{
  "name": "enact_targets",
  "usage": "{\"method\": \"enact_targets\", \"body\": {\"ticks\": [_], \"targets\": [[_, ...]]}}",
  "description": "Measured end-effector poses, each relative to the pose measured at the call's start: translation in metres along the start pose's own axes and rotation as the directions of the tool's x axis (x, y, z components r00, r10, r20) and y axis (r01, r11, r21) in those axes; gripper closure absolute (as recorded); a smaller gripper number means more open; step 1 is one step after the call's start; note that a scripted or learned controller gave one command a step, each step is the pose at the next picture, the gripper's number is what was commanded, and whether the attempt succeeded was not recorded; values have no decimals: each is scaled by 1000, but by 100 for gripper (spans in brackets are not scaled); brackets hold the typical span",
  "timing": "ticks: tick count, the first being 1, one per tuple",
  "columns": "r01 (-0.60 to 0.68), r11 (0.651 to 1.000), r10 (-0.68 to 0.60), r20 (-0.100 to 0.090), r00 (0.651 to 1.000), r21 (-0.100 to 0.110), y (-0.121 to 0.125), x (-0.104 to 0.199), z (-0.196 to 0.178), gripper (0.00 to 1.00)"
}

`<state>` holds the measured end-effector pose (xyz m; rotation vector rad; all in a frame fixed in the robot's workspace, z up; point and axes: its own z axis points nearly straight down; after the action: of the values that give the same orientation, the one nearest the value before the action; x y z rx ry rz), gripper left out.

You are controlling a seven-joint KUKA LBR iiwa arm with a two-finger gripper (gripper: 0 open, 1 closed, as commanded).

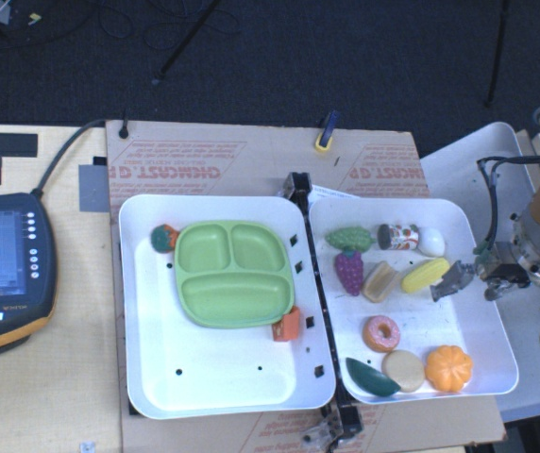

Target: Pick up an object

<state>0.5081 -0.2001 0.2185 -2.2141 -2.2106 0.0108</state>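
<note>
At the far left of my view the teach pendant (6, 270) lay on the bench, well apart from the bins. The left bin (147, 366) held a green divided plate (233, 274) in its upper half, a small round toy (163, 238) touching the plate's left rim and an orange block (289, 326) at its lower right corner; the bin's lower half was bare floor. The right bin (478, 243) was crowded: green leafy piece (349, 239), purple grapes (349, 271), tan bread piece (379, 281), small can (397, 237), white egg (431, 243), yellow piece (425, 275), donut (381, 332), dark green piece (372, 377), beige round (404, 369), orange pumpkin (448, 368). The gripper (470, 279) hung at the right bin's right edge, just beside the yellow piece; I could not tell its grasp state.
</note>
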Motion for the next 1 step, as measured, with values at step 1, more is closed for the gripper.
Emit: {"method": "enact_targets", "body": {"ticks": [1], "targets": [[2, 1000, -2, 3, 1000, -11, 2, 0, -6, 0]]}}
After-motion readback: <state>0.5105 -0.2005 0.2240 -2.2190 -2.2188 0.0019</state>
